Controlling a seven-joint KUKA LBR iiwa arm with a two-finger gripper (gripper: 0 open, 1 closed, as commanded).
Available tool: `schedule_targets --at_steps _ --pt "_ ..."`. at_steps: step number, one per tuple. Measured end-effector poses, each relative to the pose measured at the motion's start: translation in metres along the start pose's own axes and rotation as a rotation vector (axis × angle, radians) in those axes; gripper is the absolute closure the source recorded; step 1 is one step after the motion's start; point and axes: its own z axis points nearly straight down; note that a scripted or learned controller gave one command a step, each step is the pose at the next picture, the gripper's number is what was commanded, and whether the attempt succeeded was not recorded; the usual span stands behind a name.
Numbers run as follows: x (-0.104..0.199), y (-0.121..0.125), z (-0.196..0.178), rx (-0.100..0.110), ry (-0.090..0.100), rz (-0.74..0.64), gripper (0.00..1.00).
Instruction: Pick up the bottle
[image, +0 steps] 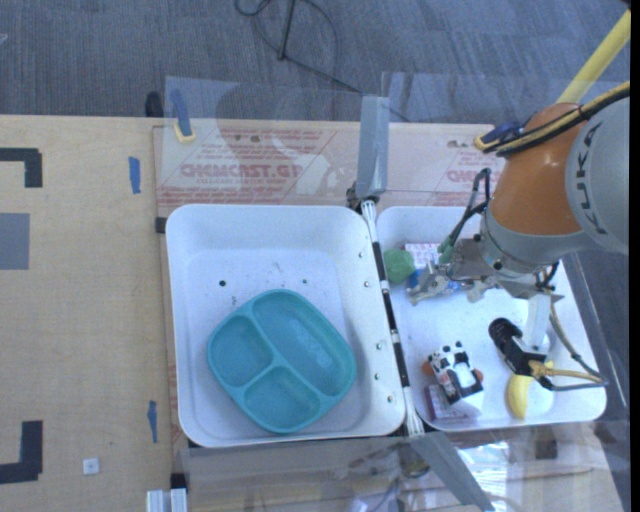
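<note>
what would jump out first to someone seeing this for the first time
The teal divided plate stands out most, lying alone in the left bin. Next comes the arm's orange band at upper right, with the gripper low over the right bin near a green object. Toward that bin's near edge lie a black-and-white toy and a yellow item.

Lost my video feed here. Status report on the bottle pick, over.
Gripper low in right bin, beside green object. Bottle not identifiable from this angle. Black-and-white toy and yellow item lie nearer the front. Teal tray in left bin.
</note>
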Motion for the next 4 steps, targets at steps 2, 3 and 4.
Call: schedule_targets --at_steps 2,3,4 --pt "0.012 -0.017 -0.080 0.000 0.000 -0.085 0.00" --pt "0.025 -0.003 0.000 0.002 0.001 -0.110 0.00" --pt "0.015 -0.035 0.000 0.005 0.001 0.182 0.00"
